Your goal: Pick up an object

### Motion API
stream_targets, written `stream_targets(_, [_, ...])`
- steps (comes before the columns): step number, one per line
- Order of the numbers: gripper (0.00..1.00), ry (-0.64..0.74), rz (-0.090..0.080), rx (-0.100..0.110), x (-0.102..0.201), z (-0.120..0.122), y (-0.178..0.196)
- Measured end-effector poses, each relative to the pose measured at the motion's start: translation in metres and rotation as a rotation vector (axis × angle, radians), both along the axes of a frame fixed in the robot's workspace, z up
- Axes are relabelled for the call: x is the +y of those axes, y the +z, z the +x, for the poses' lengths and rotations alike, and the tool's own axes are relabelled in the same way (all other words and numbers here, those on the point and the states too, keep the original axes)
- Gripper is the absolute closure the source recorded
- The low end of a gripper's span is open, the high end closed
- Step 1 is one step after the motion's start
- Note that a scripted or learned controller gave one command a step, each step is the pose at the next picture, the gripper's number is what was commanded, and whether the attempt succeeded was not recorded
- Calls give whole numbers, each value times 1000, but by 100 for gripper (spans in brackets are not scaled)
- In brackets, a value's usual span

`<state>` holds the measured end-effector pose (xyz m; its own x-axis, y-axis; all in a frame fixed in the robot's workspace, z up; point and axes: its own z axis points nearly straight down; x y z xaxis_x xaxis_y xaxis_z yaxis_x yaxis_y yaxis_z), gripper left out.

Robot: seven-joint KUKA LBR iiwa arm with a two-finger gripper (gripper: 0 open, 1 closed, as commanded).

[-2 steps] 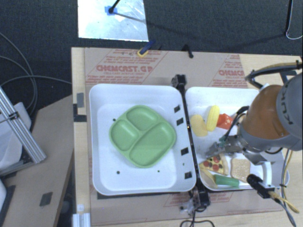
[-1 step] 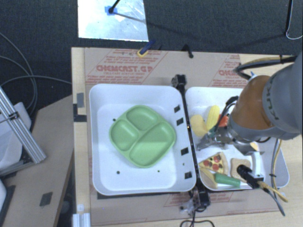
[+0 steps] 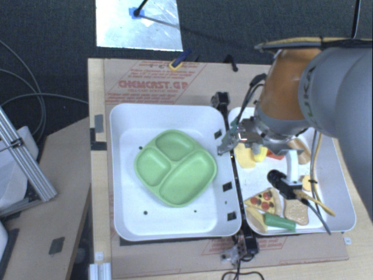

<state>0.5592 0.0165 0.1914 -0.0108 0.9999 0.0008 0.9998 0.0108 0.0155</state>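
Roughly, target: we'd pick the yellow toy piece, light, stiff plastic, take it across its narrow sides.
Gripper: fingers' state we cannot tell.

The light is soft and even, a bit dim. The white bins look bright. A shiny sheet at the top gives pale glare. The big arm at the upper right looks blurry. Shadows are faint.

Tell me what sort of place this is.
Probably a robotics lab test bench: a robot arm reaches over two white bins, one with a green divided plate, one with toy food such as a pizza slice. Cables trail nearby.
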Motion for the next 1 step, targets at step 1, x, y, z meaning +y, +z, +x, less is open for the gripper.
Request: stream_targets(1, [0, -19, -2, 17, -80, -63, -7])
